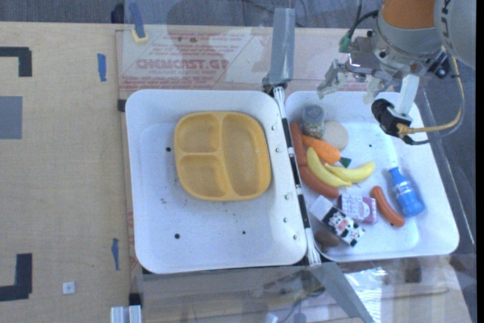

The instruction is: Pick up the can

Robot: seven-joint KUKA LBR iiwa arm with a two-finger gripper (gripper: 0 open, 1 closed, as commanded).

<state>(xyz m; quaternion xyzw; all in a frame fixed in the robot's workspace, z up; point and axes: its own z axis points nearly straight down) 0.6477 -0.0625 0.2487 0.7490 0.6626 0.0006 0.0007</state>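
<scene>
Can [313, 119] upright at far-left corner of right bin [441, 197], just beside carrot [322, 150] and banana [337, 170]. Gripper [354, 83] above bin's far edge, fingers [330, 82] spread open, gripping nothing.

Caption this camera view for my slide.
Gripper open above the right bin, near the can.

Surface [60, 163]: pale wood grain, black corner marks and blue tape bits toward its left edge. Two shallow white bins sit side by side on it, left bin [151, 238] touching right bin [439, 227]. Printed sheet [189, 60] lies behind the left bin.
</scene>
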